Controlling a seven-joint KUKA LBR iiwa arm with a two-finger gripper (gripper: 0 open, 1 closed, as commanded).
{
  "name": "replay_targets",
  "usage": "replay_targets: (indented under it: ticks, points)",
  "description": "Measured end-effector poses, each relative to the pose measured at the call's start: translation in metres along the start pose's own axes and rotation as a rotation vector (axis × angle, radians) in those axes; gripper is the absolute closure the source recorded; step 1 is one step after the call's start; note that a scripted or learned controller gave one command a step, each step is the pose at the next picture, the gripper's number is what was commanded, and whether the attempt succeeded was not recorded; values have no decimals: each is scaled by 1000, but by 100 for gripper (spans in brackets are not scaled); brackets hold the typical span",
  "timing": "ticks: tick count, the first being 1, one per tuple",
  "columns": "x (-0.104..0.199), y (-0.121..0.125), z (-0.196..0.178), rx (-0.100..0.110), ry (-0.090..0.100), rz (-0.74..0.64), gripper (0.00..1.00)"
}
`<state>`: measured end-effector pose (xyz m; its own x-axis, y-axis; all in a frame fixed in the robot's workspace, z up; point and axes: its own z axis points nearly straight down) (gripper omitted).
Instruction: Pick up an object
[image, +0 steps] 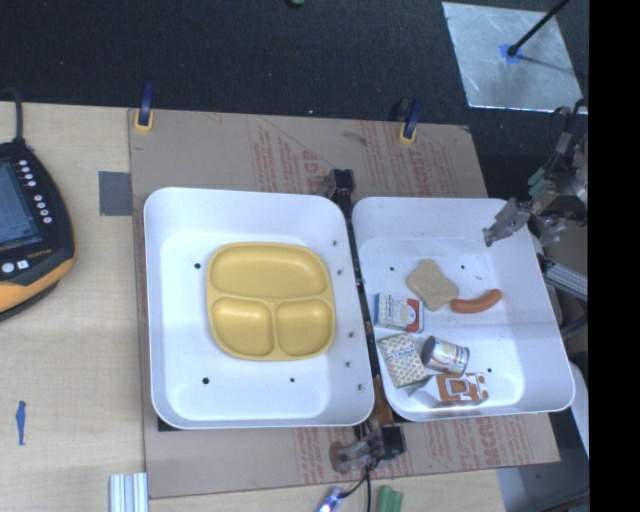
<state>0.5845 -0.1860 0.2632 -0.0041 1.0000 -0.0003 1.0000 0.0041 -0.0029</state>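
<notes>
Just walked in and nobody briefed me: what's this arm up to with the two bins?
The gripper hangs over the upper right corner of the right bin, with nothing seen between its jaws. That bin holds a bread slice, a sausage, a small carton, a can and some packets. The left bin holds a yellow divided plate. Nothing has been picked up yet.
</notes>
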Motion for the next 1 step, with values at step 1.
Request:
replay_targets:
  ticks: [1]
  points:
    - [56,-29,159,-6,-2,-2,0]
